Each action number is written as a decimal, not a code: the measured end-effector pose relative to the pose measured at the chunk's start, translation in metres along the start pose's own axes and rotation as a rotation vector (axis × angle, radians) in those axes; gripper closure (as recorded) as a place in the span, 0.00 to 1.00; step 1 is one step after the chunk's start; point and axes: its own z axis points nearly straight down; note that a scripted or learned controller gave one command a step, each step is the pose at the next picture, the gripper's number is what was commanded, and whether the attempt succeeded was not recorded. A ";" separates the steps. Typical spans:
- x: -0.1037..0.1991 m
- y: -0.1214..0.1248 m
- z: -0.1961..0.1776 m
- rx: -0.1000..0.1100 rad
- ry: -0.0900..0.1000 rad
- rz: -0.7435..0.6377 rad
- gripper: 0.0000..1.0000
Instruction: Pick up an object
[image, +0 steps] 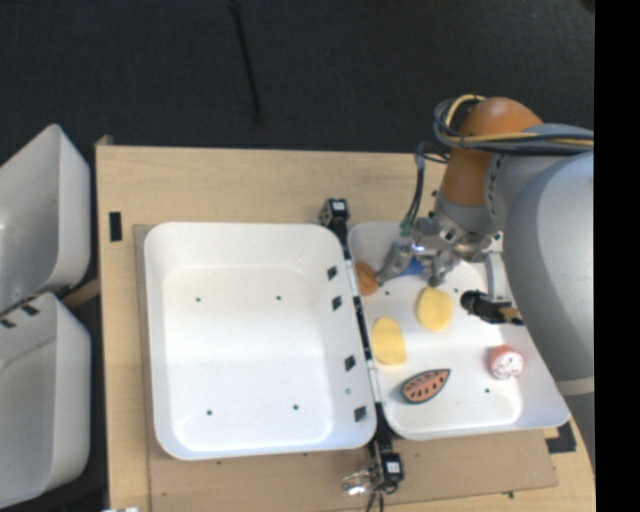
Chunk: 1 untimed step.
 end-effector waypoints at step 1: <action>-0.005 0.002 0.001 0.008 0.008 0.002 0.00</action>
